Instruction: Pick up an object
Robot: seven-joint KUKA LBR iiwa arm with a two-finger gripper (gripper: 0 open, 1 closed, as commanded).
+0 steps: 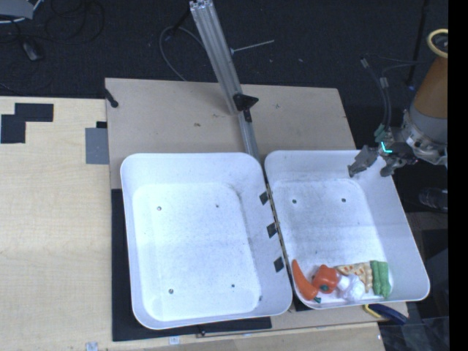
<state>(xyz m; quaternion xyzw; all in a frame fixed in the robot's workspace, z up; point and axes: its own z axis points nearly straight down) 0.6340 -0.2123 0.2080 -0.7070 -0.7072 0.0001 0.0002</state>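
1. Hanging above the far right rim of the right bin (409, 229), the gripper (374, 164) shows its two dark fingers spread apart with nothing between them, one finger (357, 164) reaching over the bin's upper right corner
2. Grey wrist with an orange band (431, 86) above it comes in from the right edge, and a small teal light glows at the gripper's base
3. Objects are bunched in the near corner of the right bin, well apart from the gripper: an orange curved piece (304, 281), a red-orange lump (326, 276), a pale waffle-patterned piece (356, 270), a white crumpled item (351, 289) and a green ridged piece (380, 278), all touching or just beside one another
4. Left bin (135, 196) sits side by side with the right one, their inner rims meeting along a line marked by small black clips (271, 229)
5. Both bins rest on a tan board (175, 115) laid over a black mat, beside a lighter wooden bench top (51, 218) bearing dark rectangular patches
6. An aluminium rail (223, 64) slants down from the top toward the bins' junction
7. Dark carpet (307, 28) lies beyond, strewn with black cables
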